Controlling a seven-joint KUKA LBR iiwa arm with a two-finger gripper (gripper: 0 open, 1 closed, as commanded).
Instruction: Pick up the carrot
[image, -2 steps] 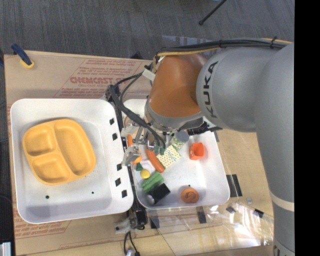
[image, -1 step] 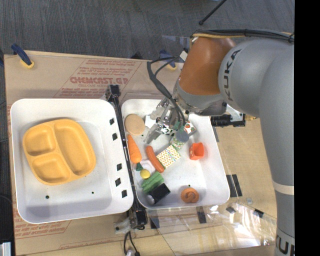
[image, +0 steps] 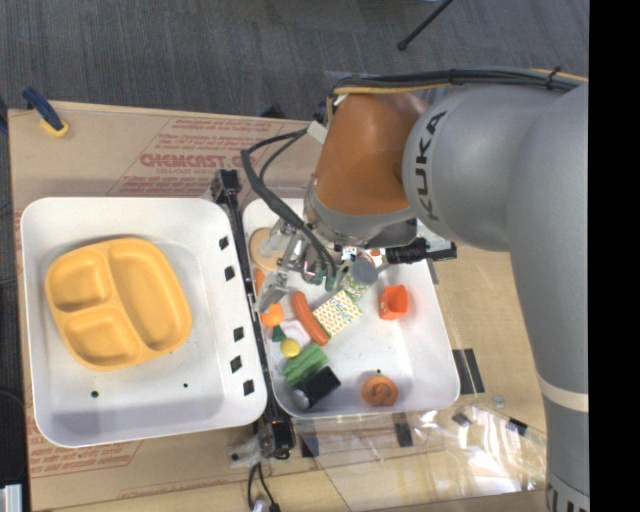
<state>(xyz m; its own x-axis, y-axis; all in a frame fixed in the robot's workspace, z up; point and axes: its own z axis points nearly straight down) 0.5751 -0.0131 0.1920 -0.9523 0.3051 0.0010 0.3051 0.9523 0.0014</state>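
Note:
The carrot (image: 307, 315) is a slim orange-red stick lying at a slant in the left half of the right bin (image: 430, 350). The gripper (image: 288, 268) hangs under the orange wrist band, low over the bin's upper left part. It sits just up and to the left of the carrot's upper end. Nothing shows in its grasp. The arm's grey body hides the bin's far edge.
Around the carrot lie a patterned packet (image: 339, 311), an orange cup (image: 393, 301), a yellow ball (image: 290, 348), a green piece (image: 303, 363), a black block (image: 318, 388) and a brown round item (image: 378, 391). The left bin (image: 40, 400) holds a yellow divided plate (image: 118, 300).

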